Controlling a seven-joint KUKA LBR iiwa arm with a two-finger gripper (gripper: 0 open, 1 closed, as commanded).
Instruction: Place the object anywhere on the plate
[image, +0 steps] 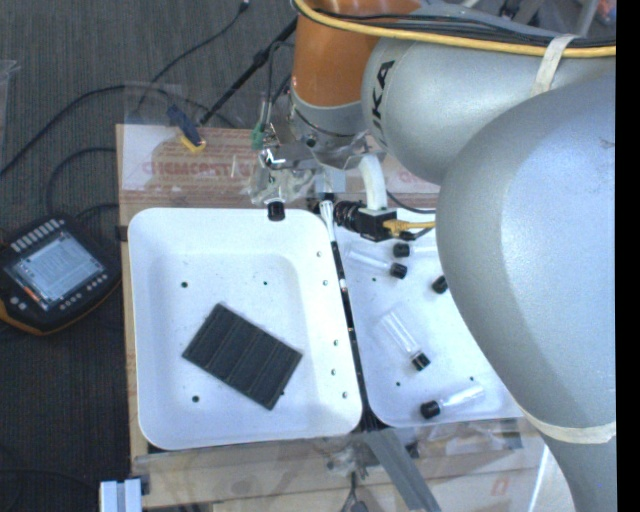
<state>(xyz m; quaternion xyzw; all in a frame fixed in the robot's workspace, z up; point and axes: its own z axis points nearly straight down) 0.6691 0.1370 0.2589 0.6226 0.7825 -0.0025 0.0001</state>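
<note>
The grey arm (520, 200) with its orange band (335, 55) takes up the side of the view from 12 o'clock round to 4 o'clock. Its end effector (290, 188) hangs at about 12 o'clock, over the far rim of the left bin (160, 240), close to where the two bins meet. It is a small tangle of metal parts and wires, and nobody can tell from here whether it is open or closed, or whether it has anything in it. The plate (242, 356) is a dark, flat, ridged rectangle. It lies turned at a slant on the floor of the left bin, toward 7 o'clock from the middle of the view. The things to move look like small clear tubes with black caps, and they lie in the right bin (385, 385), well apart from the plate. One clear tube (403, 338) lies near the middle of that bin, at about 4 o'clock in the view. Another tube (455, 399) lies near the bin's near rim, at about 5 o'clock, just beside the arm. A few black caps (399, 270) sit farther back, at about 2 o'clock. A handheld screen (50, 270) rests on the dark floor at 9 o'clock, off the table (180, 165).
</note>
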